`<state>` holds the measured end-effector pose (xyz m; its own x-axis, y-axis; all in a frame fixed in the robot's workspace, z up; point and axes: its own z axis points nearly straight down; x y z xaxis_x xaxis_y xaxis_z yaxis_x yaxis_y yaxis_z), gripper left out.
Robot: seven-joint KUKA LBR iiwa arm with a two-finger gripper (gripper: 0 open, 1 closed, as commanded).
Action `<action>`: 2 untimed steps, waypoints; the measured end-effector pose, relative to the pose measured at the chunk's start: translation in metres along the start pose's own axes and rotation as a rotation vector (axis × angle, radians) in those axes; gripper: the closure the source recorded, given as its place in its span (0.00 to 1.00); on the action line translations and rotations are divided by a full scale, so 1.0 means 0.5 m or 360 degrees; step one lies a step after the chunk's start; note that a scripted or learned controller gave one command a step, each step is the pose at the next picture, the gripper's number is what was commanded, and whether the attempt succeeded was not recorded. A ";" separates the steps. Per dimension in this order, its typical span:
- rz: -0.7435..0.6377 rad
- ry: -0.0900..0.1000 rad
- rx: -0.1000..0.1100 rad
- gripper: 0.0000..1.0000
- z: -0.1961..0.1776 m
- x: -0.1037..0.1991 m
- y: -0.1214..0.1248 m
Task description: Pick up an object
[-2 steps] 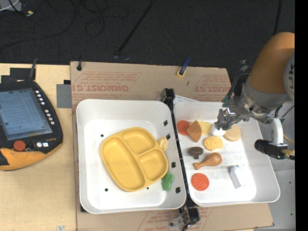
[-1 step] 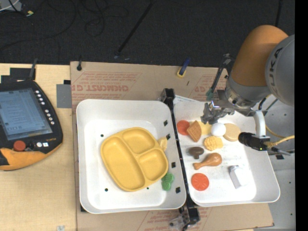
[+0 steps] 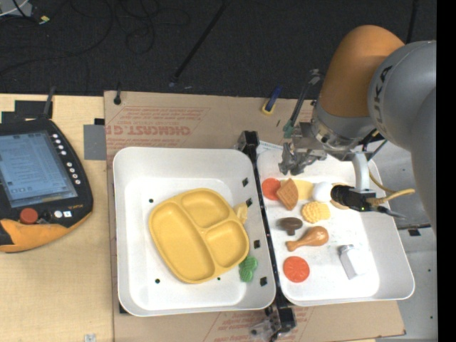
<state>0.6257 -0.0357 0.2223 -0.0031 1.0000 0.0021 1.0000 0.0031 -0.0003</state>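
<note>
We are looking down from a single fixed camera set above the bench [image 3: 178, 120], tilting at a slant so that the far edge of the bench and the dark floor beyond are lying along the top of the frame. We are sitting far enough back to be taking in both white bins whole: the left bin [image 3: 135, 191] is filling the middle and the right bin [image 3: 385, 276] is sitting toward the right. The arm [image 3: 377, 84] is entering from the right and looming large, being nearer the lens. A handheld control pad [image 3: 39, 184] is lying at the left edge.
</note>
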 end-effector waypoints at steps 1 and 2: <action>0.0003 -0.0001 0.0001 1.00 0.006 0.040 0.038; 0.0005 -0.0002 -0.0001 1.00 -0.032 0.047 0.036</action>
<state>0.6436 -0.0121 0.2382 -0.0002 1.0000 0.0011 1.0000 0.0002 0.0000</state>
